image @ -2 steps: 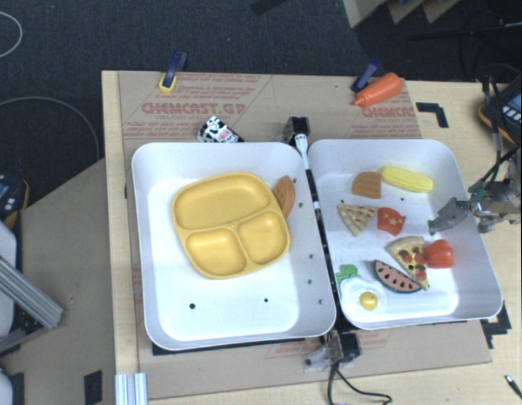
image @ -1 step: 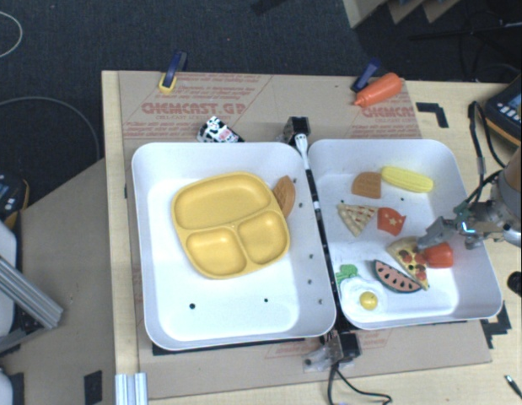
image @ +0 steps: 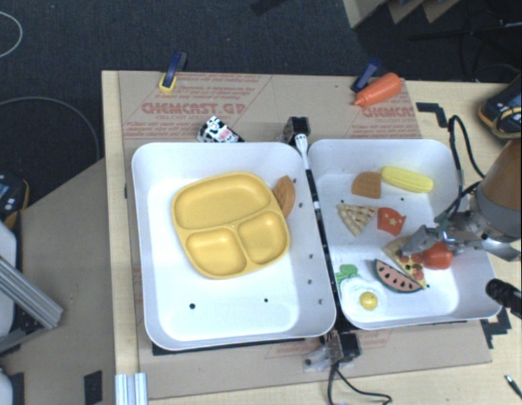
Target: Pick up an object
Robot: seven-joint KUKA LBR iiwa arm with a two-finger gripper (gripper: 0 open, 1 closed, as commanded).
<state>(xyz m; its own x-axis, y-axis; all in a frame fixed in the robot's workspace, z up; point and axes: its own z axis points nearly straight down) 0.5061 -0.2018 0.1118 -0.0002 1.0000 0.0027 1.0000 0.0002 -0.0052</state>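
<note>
Toy food pieces lie scattered in the right-hand bin (image: pixel 324 154), and the likeliest target is the red tomato-like piece (image: pixel 438 257) at the right centre of the frame, lying close to the watermelon slice (image: pixel 399 276) at its lower left. The gripper (image: pixel 427 241) reaches in from the right edge and sits low over this cluster, its dark tip directly against the red piece; whether the fingers are spread or pressed together cannot be told, as the tip merges with the objects beneath. No item is seen lifted clear of the bin floor, so the pick is judged not yet accomplished. Other pieces rest apart in the same bin: a corn cob (image: pixel 406 177) and a brown slab (image: pixel 367 185) toward the top, a pizza wedge (image: pixel 356 218) and a red block (image: pixel 390 220) at centre, a fried egg (image: pixel 363 295) at lower left. The left bin (image: pixel 235 319) holds a yellow divided plate (image: pixel 231 224), presumably kept separate as a receiving area. Crowding around the target is a risk: neighbouring pieces may be nudged or caught together. An orange carrot (image: pixel 379 89) lies on the desk (image: pixel 117 226) outside the bins.
</note>
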